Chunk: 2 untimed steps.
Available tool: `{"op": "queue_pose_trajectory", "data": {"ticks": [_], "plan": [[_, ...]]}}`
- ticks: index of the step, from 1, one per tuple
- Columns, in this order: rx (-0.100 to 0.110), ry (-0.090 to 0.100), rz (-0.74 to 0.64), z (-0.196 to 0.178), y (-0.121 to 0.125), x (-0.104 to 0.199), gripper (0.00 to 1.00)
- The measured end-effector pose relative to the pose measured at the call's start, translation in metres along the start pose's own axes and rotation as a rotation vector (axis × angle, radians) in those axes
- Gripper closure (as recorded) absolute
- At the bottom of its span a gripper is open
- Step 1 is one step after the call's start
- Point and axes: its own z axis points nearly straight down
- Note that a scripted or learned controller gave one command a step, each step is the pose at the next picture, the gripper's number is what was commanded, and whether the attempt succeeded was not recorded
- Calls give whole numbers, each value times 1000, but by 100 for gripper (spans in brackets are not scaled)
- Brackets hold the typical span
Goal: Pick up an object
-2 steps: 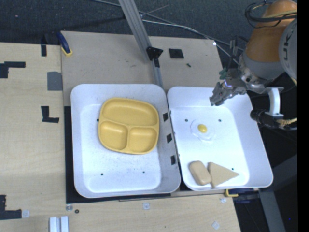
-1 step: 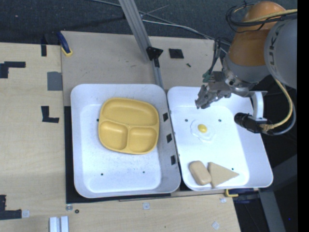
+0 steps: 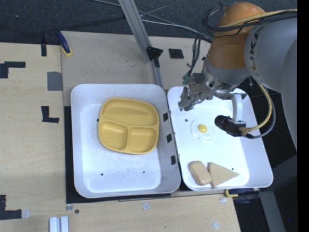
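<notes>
Nearest the camera, at the front edge of the right bin point(image 3: 258, 175), two items lie side by side and touching: a rounded tan bread roll point(image 3: 199, 172) on the left and a tan wedge-shaped piece point(image 3: 221, 173) on the right, its point directed to the right.

Further back, near the middle of the same bin, a fried egg point(image 3: 202, 129) lies flat on the white floor, yellow yolk uppermost. It is apart from the two front items and from the bin walls.

The left bin point(image 3: 84, 178) contains one item: a yellow compartment plate point(image 3: 129, 125) with one long section at the rear and two smaller sections at the front. It lies flat in the rear half of the bin.

The tool point(image 3: 186, 103) hangs above the rear left corner of the right bin, close to the wall shared by the two bins. It is behind and to the left of the fried egg and is not in contact with it. Whether the tool is released or clenched cannot be determined from this view; no item is visible in it. The grey arm with its orange band point(image 3: 236, 33) enters from the right. A black cylindrical fitting point(image 3: 227, 123) with cables hangs beside the egg on its right.

Both bins rest on the light wooden worktop point(image 3: 29, 144). A grey metal pole point(image 3: 140, 33) rises at a slant behind the bins.
</notes>
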Motion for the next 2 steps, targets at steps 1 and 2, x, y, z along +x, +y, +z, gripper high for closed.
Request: {"op": "queue_pose_trajectory", "data": {"ticks": [1, 2], "plan": [[2, 1, 0, 10, -23, 54, 100], [3, 0, 0, 37, -30, 106, 100]]}}
